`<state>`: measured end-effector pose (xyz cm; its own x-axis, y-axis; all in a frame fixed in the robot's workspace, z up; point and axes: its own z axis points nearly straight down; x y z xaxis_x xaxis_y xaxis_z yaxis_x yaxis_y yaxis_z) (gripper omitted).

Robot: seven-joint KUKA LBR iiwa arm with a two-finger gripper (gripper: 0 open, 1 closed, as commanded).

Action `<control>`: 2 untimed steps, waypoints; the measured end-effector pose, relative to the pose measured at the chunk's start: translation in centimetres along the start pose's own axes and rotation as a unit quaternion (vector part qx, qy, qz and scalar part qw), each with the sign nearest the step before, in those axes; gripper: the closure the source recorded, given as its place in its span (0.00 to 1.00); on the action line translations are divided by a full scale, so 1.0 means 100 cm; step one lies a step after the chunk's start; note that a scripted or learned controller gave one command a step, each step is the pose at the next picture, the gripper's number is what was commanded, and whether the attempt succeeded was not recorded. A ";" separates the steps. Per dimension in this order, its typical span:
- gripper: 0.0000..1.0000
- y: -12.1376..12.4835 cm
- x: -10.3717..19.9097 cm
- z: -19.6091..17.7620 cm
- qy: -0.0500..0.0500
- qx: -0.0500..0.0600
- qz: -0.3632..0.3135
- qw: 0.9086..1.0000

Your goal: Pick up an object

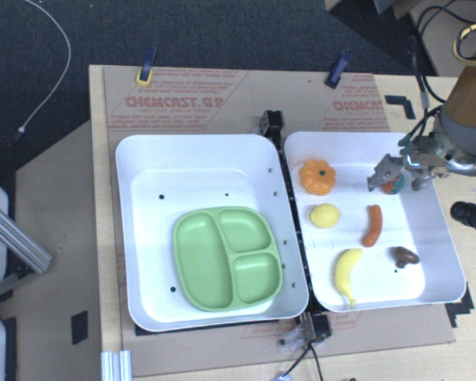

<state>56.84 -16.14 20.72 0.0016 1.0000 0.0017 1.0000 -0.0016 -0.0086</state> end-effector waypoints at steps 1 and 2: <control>0.00 0.002 0.000 -0.004 -0.001 -0.004 -0.001 1.000; 0.00 -0.006 0.007 0.047 0.000 -0.001 -0.001 1.000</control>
<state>56.16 -15.47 16.07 0.0002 1.0000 0.0022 1.0000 -0.0002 -0.0066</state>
